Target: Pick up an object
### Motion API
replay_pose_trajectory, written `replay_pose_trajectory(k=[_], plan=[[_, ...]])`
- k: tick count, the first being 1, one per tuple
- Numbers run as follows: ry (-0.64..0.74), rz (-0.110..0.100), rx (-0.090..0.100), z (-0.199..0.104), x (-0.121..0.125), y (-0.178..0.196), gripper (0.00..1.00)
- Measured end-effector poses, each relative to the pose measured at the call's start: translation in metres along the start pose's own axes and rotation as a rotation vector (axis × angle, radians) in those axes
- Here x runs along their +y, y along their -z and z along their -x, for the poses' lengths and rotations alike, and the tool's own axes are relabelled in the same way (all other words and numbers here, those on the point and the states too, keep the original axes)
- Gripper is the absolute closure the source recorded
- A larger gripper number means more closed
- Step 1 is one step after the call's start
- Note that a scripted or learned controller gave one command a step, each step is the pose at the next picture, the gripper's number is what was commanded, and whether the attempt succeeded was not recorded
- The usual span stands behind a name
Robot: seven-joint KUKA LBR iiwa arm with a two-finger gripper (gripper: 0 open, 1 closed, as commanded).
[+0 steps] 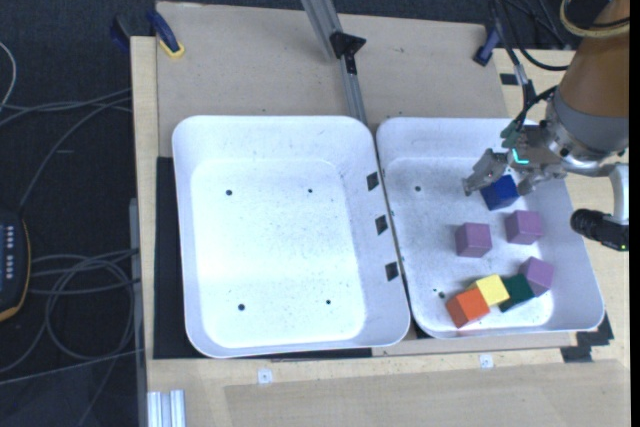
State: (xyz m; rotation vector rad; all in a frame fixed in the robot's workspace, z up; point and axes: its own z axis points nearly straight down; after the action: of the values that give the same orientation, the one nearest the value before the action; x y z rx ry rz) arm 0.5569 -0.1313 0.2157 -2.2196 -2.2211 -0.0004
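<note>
My gripper [503, 183] hangs over the upper middle of the right bin [430, 215], its two grey fingers spread apart. A blue cube [499, 192] sits between and just below the fingertips, with a small gap showing on each side. Two purple cubes [473, 238] [523, 226] lie just in front of it. A third purple cube [538, 273] rests near the bin's right wall. An orange block [465, 306], a yellow block [491, 291] and a green block [517, 289] form a row at the bin's front edge.
The left bin [200, 215] stands beside the right one, parted by a rim with black clips [381, 224]. A slanted metal pole [320, 5] crosses the bench behind the bins. A black part [600, 229] sticks in at the right.
</note>
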Motion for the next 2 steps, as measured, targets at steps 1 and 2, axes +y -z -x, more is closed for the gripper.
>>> replay_pose_trajectory(k=[1,2], plan=[[-0.001,-0.005,0.001,0.002,-0.009,-0.048,0.00],[0.000,-0.005,0.001,0.001,-0.001,-0.105,0.00]])
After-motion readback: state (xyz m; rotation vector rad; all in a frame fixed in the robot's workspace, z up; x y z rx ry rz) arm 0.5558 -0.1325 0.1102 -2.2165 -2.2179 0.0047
